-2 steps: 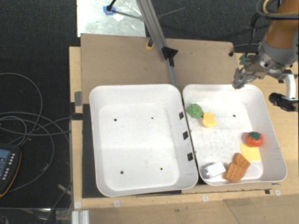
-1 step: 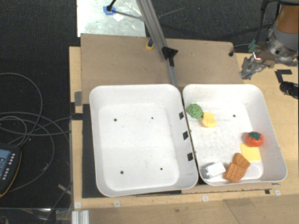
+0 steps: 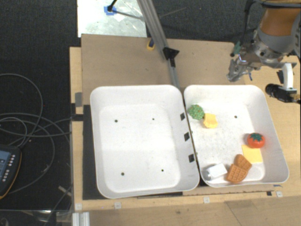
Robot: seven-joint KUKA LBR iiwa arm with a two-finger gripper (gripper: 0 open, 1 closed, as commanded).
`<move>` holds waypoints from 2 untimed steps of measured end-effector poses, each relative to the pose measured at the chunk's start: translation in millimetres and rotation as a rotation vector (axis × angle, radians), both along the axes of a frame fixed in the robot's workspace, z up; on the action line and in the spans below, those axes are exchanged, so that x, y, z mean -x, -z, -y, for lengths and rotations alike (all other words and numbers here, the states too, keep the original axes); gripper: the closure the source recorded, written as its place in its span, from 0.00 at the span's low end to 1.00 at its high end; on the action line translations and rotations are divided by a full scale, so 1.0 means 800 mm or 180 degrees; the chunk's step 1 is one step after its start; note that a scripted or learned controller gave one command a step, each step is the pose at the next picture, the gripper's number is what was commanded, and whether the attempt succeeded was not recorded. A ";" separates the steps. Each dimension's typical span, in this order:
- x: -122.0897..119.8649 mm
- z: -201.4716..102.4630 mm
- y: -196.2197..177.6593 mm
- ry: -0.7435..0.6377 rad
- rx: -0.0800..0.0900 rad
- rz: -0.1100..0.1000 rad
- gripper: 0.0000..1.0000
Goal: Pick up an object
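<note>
Gripper (image 3: 236, 74) hangs above right bin's (image 3: 270, 108) far rim, nothing visibly held, finger state unclear; approach step; next, descend onto 1 object, perhaps green piece (image 3: 196, 111)

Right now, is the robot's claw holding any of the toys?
No. The gripper hangs above the right bin's far edge with nothing between its fingers.

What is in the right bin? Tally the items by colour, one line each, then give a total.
Green: 1, the toy broccoli
Yellow: 2, the small yellow piece and the cheese slice
Red: 1, the toy tomato
Orange-brown: 1, the waffle-like piece
White: 1, the white block
Total: 6, all in the right bin
</note>
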State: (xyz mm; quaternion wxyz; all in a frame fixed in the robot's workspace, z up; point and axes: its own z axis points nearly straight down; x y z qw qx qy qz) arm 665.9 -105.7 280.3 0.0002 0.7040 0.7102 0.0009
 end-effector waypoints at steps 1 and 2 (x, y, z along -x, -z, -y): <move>0.009 -0.062 -0.004 -0.0004 -0.0001 0.0000 1.00; 0.009 -0.139 0.012 -0.0007 -0.0006 -0.0002 1.00</move>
